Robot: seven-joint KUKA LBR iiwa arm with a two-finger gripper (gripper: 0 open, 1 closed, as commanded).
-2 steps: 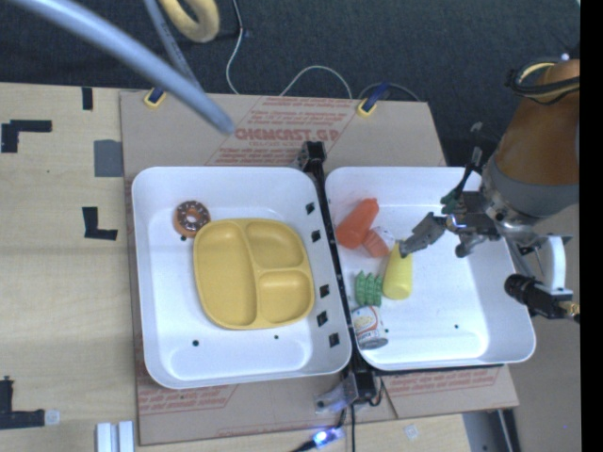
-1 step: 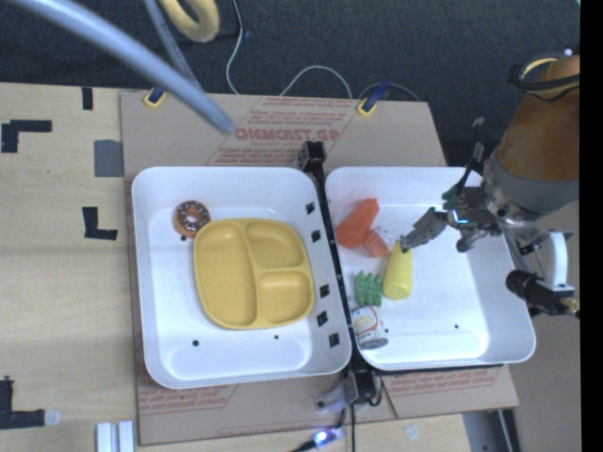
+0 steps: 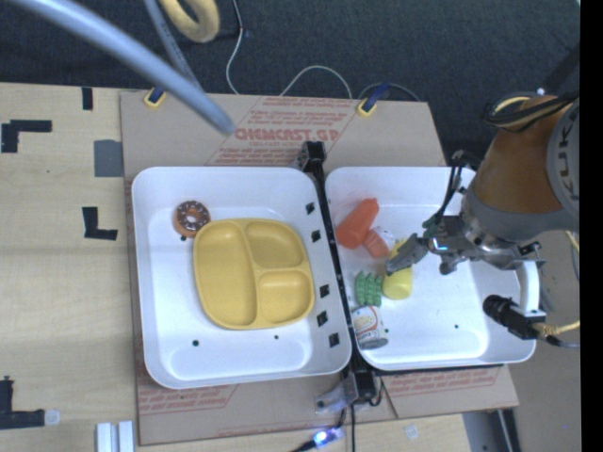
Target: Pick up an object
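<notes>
A small yellow object (image 3: 399, 284) lies in the right bin (image 3: 443, 342), directly beneath and a touch to the near side of the fingers (image 3: 407, 255), which point leftward from the grey arm (image 3: 516, 191) reaching in from the right. The fingers appear slightly parted, and nothing can be seen held between them; how wide the gap is cannot be told at this angle. The yellow object looks roughly round, with no clear long axis. Just beyond the fingertips, further left, sit an orange-red carrot-like piece (image 3: 357, 222) and a green item (image 3: 367, 288), with a small can (image 3: 366, 326) nearer the front wall. A short drop would likely bring the fingers onto the yellow object. Across the divider, a yellow compartment plate (image 3: 252, 273) and a doughnut (image 3: 191, 217) occupy the left bin (image 3: 165, 347).
</notes>
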